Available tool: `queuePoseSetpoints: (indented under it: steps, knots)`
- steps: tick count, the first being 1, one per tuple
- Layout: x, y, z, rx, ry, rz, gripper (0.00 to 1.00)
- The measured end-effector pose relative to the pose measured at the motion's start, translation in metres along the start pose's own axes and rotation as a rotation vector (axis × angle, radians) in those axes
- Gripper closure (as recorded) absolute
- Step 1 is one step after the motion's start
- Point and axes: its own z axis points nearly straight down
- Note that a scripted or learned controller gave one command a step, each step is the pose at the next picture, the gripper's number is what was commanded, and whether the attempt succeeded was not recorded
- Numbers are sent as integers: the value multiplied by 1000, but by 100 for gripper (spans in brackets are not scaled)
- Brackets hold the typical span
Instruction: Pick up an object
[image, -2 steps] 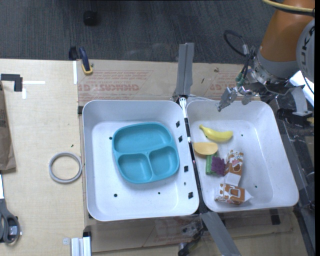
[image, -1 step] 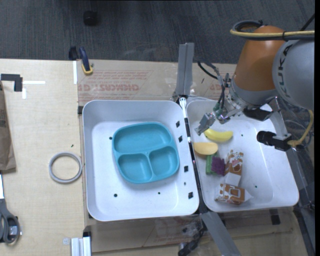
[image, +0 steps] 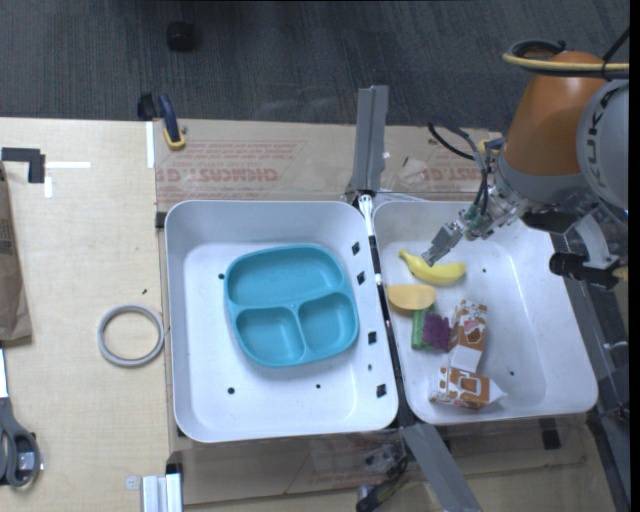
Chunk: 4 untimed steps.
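Note:
The right bin (image: 540, 300) holds a yellow banana (image: 434, 269), a pale orange half-round piece (image: 410, 297), a purple grape bunch with a green stem (image: 432, 331) and two small brown-and-white snack packs (image: 468, 326) (image: 462, 386). My gripper (image: 438, 251) reaches in from the upper right and slants down to the left. Its tip sits just above the banana's upper edge, very close to it or touching it. Nothing is seen lifted by the gripper.
A blue three-compartment plate (image: 292, 303) lies in the left bin (image: 190, 330). A grey divider post (image: 371, 140) stands between the bins at the back. On the bench to the left lie a tape ring (image: 131, 334) and scissors (image: 15, 455).

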Motion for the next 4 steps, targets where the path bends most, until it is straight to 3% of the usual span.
queuePoseSetpoints:
  steps: [1,2,3,4]
  knots:
    - [8,-16,83,-1,1,-48,0]
    - [39,-8,-17,-1,0,17,0]
    - [-24,-11,59,1,1,104,0]
    - [-1,-21,-16,-1,-1,-1,0]
